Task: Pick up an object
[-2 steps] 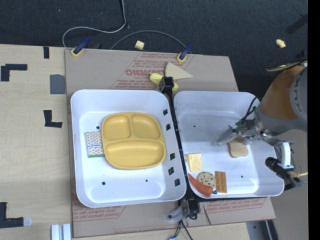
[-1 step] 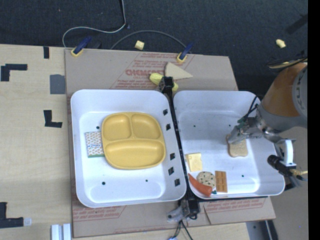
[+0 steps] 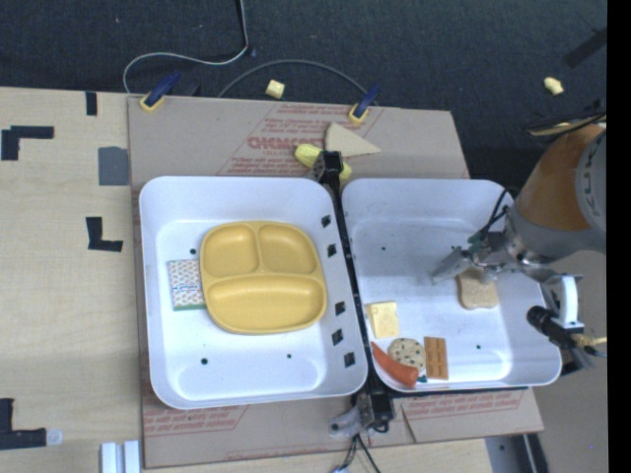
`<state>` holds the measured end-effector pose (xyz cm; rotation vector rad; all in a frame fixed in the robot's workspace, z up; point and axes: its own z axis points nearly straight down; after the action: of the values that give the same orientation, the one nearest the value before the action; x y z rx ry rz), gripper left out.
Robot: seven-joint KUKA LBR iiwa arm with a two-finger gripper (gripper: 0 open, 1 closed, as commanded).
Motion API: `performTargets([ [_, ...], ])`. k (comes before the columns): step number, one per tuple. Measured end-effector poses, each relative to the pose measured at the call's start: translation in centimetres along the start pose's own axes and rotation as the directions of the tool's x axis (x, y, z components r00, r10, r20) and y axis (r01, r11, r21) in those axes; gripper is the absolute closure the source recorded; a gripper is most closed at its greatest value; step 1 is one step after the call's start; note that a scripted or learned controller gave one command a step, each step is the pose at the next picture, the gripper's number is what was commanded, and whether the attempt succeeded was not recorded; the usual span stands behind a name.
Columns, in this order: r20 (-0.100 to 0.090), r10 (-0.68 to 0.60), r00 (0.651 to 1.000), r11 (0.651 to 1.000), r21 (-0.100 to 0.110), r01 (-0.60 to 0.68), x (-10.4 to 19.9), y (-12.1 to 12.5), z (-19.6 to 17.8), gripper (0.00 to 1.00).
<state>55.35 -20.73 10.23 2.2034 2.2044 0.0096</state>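
camera view has the gripper [image 3: 471, 260] low in the right bin [image 3: 434, 197], fingers spread apart, just above a tan bread piece [image 3: 479, 292]. nothing sits between them.

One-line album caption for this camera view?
Gripper hovers by a tan food piece in the right bin; yellow divided plate sits left.

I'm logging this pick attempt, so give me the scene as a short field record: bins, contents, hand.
left bin: yellow divided plate, small patterned card at its left edge
right bin: tan bread-like piece, yellow square, round cookie, brown cracker, red sausage-like piece
hand: low over the right bin, just above the tan bread-like piece
grasp: cannot tell
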Motion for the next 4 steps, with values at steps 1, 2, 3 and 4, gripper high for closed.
performTargets([
  [1,-0.011,-0.002,1.0,1.0,0.017,0.002,-1.7,5.6,-2.3,0.0],
  [2,-0.004,0.0,1.0,1.0,0.004,0.0,-1.8,0.4,1.3,0.0],
  [3,-0.002,-0.003,1.0,1.0,0.001,0.003,-1.8,0.7,0.0,1.0],
  [4,-0.002,-0.002,1.0,1.0,0.002,0.002,-1.8,0.6,0.1,0.0],
])
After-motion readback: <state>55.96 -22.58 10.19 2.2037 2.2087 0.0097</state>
